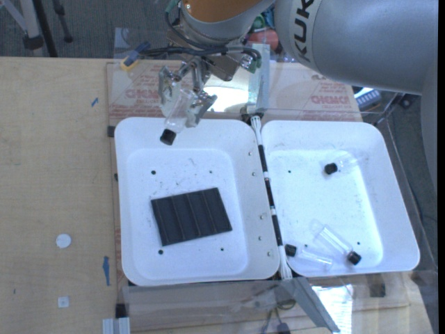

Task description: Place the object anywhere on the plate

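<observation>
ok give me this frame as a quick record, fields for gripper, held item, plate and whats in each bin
gripper: above the far rim of the left bin, fingers closed on a vial
held item: clear vial with black cap, hanging cap down
plate: dark ribbed plate lying flat on the floor of the left bin
right bin: holds three more clear vials with black caps, one near the far side, two near the front
task state: vial not yet on the plate

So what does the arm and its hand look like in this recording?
The arm is smooth grey with bold black KUKA lettering and an orange band above the wrist. Dark cables loop beneath the band. The hand is a small assembly of metal and see-through parts.
</observation>
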You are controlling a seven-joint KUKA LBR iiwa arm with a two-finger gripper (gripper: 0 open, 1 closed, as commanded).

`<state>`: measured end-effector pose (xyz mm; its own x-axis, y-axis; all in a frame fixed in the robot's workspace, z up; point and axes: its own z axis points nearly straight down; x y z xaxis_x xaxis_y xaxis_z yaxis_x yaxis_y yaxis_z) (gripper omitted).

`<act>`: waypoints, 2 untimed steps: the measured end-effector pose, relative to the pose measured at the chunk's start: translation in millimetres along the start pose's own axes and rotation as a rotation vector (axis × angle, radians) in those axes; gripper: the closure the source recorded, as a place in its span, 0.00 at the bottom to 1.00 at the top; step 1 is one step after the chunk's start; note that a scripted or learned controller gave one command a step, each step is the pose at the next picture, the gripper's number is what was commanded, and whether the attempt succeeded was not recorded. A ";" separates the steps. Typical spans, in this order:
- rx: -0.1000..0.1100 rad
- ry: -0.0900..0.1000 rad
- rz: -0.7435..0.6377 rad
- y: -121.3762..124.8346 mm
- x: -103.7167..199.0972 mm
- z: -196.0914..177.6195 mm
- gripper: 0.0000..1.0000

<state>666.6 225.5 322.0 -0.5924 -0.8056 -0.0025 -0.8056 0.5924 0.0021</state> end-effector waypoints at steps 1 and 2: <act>0.000 -0.001 -0.041 -3.7 5.5 57.2 1.00; -0.002 0.000 -0.561 -6.7 9.5 104.4 1.00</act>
<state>666.4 214.2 217.5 -0.0732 -0.9973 -0.0034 -0.9973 0.0732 0.0022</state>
